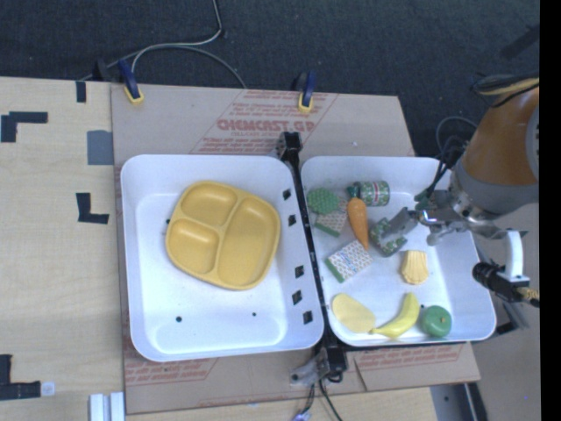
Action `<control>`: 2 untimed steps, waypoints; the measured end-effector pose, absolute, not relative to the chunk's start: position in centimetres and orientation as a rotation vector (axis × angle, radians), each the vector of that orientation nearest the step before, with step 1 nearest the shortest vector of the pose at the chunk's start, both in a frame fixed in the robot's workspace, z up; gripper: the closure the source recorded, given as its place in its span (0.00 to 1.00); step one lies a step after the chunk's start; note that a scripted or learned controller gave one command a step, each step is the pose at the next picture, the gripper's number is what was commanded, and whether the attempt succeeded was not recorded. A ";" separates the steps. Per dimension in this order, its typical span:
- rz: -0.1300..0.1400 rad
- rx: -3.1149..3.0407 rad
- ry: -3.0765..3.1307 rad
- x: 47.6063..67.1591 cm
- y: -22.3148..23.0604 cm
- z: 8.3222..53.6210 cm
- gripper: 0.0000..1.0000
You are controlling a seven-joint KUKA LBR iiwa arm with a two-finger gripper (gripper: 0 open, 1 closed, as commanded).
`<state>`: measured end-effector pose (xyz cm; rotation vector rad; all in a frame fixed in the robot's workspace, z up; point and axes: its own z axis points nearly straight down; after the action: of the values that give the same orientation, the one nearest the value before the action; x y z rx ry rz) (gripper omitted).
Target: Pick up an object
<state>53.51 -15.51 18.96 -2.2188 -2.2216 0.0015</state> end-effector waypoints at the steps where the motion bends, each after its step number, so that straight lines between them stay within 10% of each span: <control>1: 0.002 -2.221 -2.222 57.7 -12.6 10.0 0.00; 2: 0.003 -2.219 -2.222 57.7 -12.5 10.9 1.00</control>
<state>57.71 -12.54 10.90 -2.2187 -2.2216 0.0029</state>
